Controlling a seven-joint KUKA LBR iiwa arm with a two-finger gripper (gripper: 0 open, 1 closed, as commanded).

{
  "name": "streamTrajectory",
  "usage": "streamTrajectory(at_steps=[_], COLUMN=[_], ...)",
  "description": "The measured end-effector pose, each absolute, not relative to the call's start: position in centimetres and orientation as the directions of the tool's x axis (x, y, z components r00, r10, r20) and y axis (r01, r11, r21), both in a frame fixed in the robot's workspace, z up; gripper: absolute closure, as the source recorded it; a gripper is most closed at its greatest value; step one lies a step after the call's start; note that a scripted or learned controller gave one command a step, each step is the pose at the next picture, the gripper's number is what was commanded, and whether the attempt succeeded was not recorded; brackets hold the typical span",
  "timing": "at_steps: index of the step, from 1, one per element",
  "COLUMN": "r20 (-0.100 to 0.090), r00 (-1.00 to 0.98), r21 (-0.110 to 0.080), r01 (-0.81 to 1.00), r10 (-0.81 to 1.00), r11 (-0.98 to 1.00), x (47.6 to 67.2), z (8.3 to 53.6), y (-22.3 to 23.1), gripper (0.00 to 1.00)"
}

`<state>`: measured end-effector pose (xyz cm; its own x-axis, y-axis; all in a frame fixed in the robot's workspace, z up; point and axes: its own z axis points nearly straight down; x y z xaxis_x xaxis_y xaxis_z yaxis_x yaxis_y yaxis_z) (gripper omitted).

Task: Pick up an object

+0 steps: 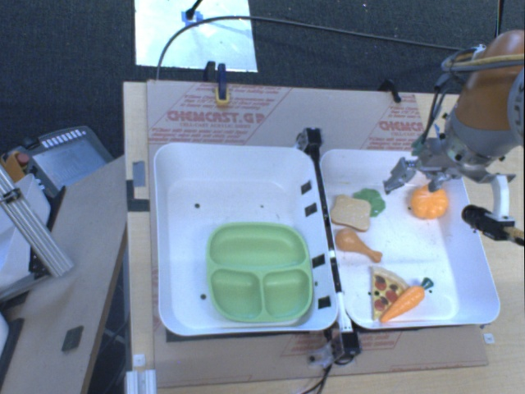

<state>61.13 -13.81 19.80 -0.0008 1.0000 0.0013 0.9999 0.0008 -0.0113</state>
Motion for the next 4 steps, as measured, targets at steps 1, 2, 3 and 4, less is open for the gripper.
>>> streamTrajectory(at_steps=[1,2,3,4], r20=[0.0,0.001,0.0,0.001], r00=[-0.003,-0.001,-0.001,-0.001], r21=[0.001,-0.002,-0.001,0.005], r01=[1.0,1.0,1.0,1.0], r10=[1.0,1.0,1.0,1.0], r11=[0.003,0.001,0.001,0.001], x=[61.4,60.8,61.0,61.3], z=[20.5,14.6,10.4,8.9], y=[-13.8,-13.4,-13.4,-13.4], gripper=[0.0,0.0,0.0,0.0])
